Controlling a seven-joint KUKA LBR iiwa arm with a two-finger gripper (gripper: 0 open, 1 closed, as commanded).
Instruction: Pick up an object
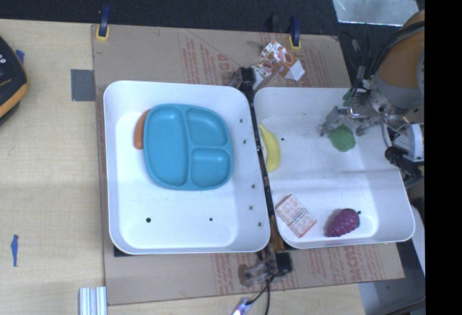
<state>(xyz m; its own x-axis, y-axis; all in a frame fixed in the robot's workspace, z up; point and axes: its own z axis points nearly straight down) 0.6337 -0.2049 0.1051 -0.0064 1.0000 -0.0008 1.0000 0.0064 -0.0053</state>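
Table: your pale wooden table (50, 183) carries a brown cardboard sheet (180, 61), and dark carpet lies beyond its far edge.
Landmark: take the right bin (317, 169) as your reference for everything below.
Left bin: a second white bin (180, 230) sits just beside the right bin, their rims touching along the middle.
Blue tray: you see a blue divided tray (189, 147) lying flat in the left bin, well apart from the right bin's contents.
Orange item: an orange thing (138, 131) peeks out from under the blue tray's far side, away from the right bin; what it is you cannot tell.
Green object: a small green object (342, 139) lies in the far part of the right bin.
Gripper: your gripper (351, 118) is low over the far part of the right bin, at the green object.
Fingers: you cannot tell whether they are apart or clamped; the metal parts blur into the green object.
Yellow object: a yellow piece (271, 148) rests against the right bin's wall next to the left bin.
Small box: a patterned box (294, 215) lies in the right bin's near corner.
Purple grapes: a purple bunch (342, 222) sits just beside the small box, along the right bin's near rim.
Wrapper: a crumpled wrapper (278, 61) lies on the cardboard just beyond the right bin's far rim.
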